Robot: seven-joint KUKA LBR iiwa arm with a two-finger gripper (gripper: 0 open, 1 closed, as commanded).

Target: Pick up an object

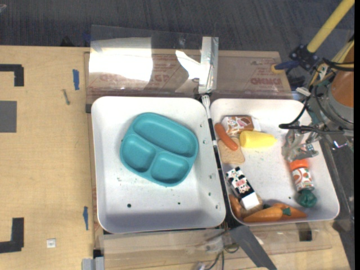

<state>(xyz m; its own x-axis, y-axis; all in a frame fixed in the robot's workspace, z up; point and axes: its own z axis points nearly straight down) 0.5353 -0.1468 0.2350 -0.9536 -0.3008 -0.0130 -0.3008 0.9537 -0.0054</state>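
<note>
- Camera view, left side: the left bin (107, 167) holds a teal divided tray (159, 148), lying flat near its middle. It sits well apart from the arm, so it looks like a drop-off spot more than a target.
- Camera view, right side: the right bin (270, 114) carries the loose items. A yellow piece (257, 140) lies near the back beside a hot dog toy (226, 136). A black-and-white carton (242, 187) rests lower down, and a carrot (273, 212) lies along the front wall.
- Near the bin's right wall, an orange-and-white bottle with a green cap (302, 181) lies on its side.
- The gripper (296, 145) hangs just above that bottle's upper end, probably lining up on it as the nearest pick. Whether it is spread or closed cannot be told, and nothing is seen in its grasp.
</note>
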